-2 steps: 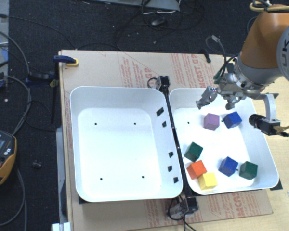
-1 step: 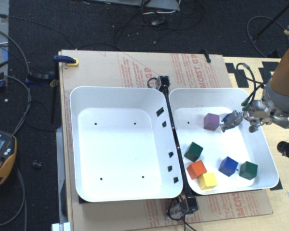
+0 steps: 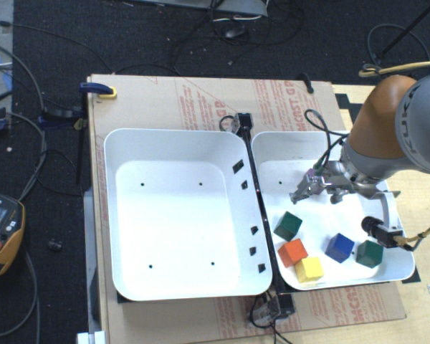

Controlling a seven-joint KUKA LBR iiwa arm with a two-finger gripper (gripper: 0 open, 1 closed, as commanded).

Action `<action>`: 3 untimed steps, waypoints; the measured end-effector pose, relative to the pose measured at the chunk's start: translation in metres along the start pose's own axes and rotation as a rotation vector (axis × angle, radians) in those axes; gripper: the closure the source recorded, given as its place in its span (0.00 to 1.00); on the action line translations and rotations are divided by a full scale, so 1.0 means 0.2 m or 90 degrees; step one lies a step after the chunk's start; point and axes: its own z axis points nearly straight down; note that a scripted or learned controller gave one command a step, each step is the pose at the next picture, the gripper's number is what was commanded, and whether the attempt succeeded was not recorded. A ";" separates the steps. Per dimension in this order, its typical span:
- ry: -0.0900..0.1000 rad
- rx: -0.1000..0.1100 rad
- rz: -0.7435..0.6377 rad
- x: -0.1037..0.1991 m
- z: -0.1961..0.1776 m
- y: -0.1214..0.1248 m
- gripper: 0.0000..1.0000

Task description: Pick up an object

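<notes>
**Arm over right bin, five blocks loose on its floor**

The landmark is the right bin (image 3: 287, 143); everything is placed against it. The left bin (image 3: 129, 149) touches its left wall, and black clips run down the shared edge.

The arm (image 3: 398, 124), grey with an orange band, comes in over the right bin's right rim. The gripper (image 3: 317, 186) hangs above the middle of the bin, pointing toward its left wall. Whether the gripper is wide or narrow cannot be told from here; its tip is a small metallic blur. Nothing is seen in it.

All the blocks sit in the near half of the right bin, below the gripper. The green block (image 3: 288, 226) is closest to the gripper, near the left wall. The orange block (image 3: 294, 251) is just nearer than it, and the yellow block (image 3: 310, 269) touches the orange one close to the near rim. The blue block (image 3: 340, 248) is mid-floor, well apart from the orange. The dark green block (image 3: 370, 254) lies just beside the blue one, near the right rim.

A cardboard sheet (image 3: 172, 99) lies under both bins.
</notes>
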 end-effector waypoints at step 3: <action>0.000 -0.011 -0.004 0.29 -0.35 0.45 1.00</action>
